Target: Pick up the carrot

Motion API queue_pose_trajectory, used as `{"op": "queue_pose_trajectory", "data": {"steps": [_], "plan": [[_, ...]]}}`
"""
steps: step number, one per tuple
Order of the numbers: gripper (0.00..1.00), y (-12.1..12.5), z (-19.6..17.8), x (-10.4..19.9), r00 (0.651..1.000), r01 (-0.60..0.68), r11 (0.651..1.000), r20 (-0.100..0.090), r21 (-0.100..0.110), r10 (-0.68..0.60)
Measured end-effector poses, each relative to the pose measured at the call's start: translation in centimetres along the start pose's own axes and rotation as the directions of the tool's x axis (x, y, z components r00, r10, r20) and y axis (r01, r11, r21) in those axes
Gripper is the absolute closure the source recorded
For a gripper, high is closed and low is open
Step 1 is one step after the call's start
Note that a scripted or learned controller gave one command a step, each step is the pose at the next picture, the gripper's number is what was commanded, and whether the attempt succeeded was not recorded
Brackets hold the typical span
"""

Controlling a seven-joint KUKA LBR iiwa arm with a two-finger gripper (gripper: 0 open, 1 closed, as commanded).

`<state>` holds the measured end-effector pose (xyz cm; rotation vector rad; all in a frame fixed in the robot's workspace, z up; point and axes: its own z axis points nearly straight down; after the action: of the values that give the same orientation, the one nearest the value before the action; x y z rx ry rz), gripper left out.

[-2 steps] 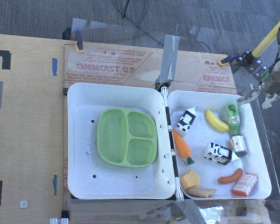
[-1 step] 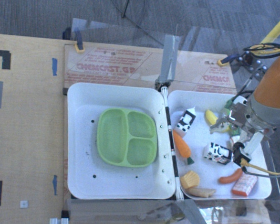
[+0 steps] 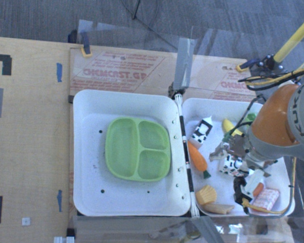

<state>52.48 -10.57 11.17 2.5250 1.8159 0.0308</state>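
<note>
The carrot (image 3: 197,157), orange with a green stub at its lower end, lies slanted in the right bin (image 3: 288,177) close to that bin's left wall. My gripper (image 3: 228,154) hangs over the middle of the right bin, a short way right of the carrot and not touching it. It sits just above a small black-and-white cow-patterned block (image 3: 232,165). The grey wrist and orange band (image 3: 273,123) cover the bin's back right part.
The left bin (image 3: 87,155) holds a green divided plate (image 3: 138,149). Around the carrot in the right bin are a cow-patterned carton (image 3: 202,130), a yellow piece (image 3: 228,126), a cheese wedge (image 3: 207,194), a tan pastry (image 3: 217,208) and a pink wafer (image 3: 267,199).
</note>
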Motion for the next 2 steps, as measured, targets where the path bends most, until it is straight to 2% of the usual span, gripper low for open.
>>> {"op": "queue_pose_trajectory", "data": {"steps": [1, 2], "plan": [[0.00, -4.42, 2.14, -0.22, 0.982, -0.190, 0.981, 0.000, 0.026, 0.190], [0.00, -4.18, 2.14, -0.84, 0.916, -0.402, 0.915, 0.005, 0.023, 0.402]]}}
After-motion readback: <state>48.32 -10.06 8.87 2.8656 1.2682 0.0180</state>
